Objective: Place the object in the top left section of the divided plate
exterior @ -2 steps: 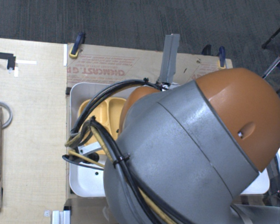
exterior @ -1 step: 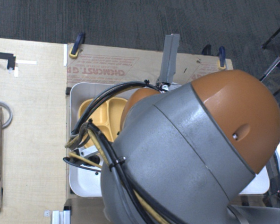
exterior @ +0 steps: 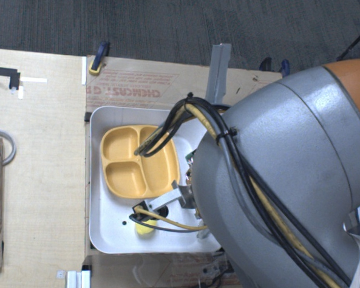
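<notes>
We see the obj. point(exterior: 143, 229), a small yellow thing, lying on the floor of the white bin point(exterior: 108, 224). It's just below the lower edge of the yellow divided plate point(exterior: 126, 179) and not on it. Robot hardware covers part of it, so its shape is a guess: rounded, perhaps a toy fruit or a ball. The plate's top left section point(exterior: 122, 144) is bare.

The arm point(exterior: 287, 177) bulks over the bin's right half. The gripper point(exterior: 188, 194) sits low at the plate's right edge, near the obj. but not over it. We can't tell whether the pincer is spread or pressed together, bc the arm hides it. Nothing shows as held.

Handling, in our judgement: prob. light and small, w/ a smooth skin that could slip or roll if nudged. It doesn't look fragile. We'd take it across its widest part, coming straight down and squeezing gently, since a rounded body squirts out of an off-centre pinch. The bin floor looks slick too, so a glancing touch may send it toward the wall.
</notes>
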Controlling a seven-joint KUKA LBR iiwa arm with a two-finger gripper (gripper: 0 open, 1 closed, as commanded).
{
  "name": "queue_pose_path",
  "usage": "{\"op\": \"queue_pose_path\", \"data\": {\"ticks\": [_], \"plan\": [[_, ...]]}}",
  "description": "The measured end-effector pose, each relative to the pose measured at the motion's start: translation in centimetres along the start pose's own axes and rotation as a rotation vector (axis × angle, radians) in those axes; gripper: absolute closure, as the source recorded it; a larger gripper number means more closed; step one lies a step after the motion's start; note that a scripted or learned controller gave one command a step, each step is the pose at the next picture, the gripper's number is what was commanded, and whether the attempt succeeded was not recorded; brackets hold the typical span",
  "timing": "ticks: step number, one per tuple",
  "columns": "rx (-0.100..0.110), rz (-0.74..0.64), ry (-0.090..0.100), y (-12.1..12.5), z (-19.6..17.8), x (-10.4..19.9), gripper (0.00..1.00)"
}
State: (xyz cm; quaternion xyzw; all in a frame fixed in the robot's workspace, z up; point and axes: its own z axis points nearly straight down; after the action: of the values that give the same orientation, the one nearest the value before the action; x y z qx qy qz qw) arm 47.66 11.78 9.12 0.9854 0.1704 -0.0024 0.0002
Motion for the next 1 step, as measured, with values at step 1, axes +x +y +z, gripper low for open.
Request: {"op": "queue_pose_path", "data": {"ticks": [1], "plan": [[-0.001,-0.003,-0.007,0.08,-0.75,-0.16,1.00]]}}
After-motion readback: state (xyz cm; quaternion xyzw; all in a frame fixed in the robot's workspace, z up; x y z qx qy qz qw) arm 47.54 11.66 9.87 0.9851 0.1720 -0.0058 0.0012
